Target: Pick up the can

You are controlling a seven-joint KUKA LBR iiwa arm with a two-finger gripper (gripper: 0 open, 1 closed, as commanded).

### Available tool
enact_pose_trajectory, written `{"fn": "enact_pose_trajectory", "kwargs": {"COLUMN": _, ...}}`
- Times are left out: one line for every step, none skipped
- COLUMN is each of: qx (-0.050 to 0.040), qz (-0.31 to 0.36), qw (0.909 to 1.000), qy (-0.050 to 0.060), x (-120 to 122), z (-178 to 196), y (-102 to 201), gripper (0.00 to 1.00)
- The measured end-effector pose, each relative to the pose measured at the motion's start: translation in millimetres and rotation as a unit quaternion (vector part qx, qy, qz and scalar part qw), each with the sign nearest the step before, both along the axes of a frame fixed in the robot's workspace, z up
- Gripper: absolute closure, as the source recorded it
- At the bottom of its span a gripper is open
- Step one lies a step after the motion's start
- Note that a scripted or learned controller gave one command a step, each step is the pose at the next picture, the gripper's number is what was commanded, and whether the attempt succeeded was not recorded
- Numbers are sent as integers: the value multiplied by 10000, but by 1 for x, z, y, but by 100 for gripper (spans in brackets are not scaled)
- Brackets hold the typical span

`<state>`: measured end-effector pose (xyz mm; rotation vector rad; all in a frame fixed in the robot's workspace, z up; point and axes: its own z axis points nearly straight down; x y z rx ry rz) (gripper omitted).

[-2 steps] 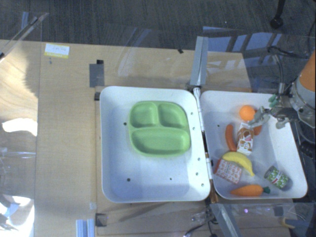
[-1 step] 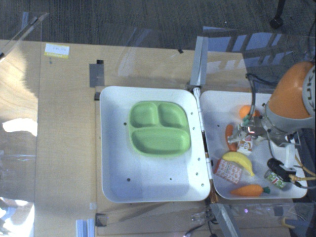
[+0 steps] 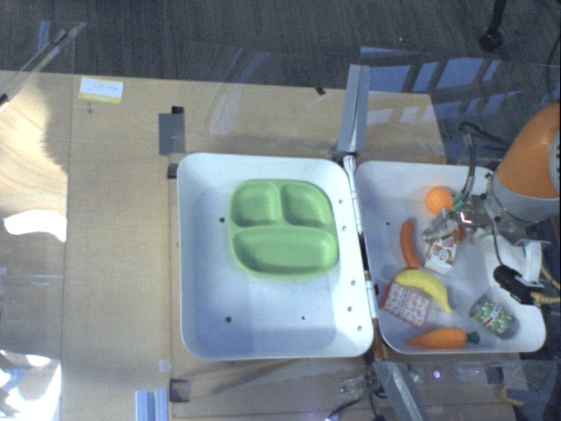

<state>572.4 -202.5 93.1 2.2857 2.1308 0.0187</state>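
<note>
Well, I see two white bins side by side. The left bin (image 3: 202,323) holds one green plate (image 3: 283,228) with three sections. The right bin (image 3: 379,191) holds the food toys. My gripper (image 3: 458,220) sits over the upper middle of that bin, and I cannot tell how it is set. Just left of it I count one orange ball (image 3: 438,200). Right below it is one small juice carton (image 3: 441,251), and left of that is one red sausage (image 3: 408,243). Farther below lie one banana (image 3: 427,287), one red box (image 3: 406,304) and one carrot (image 3: 438,338). The can (image 3: 492,315), one only, lies low and a bit right of the gripper, well apart from it.
</note>
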Motion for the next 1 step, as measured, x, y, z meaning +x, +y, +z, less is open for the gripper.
{"fn": "enact_pose_trajectory", "kwargs": {"qx": -5, "qz": 11, "qw": 10000, "qy": -25, "x": 2, "z": 11, "y": 1, "gripper": 100}}
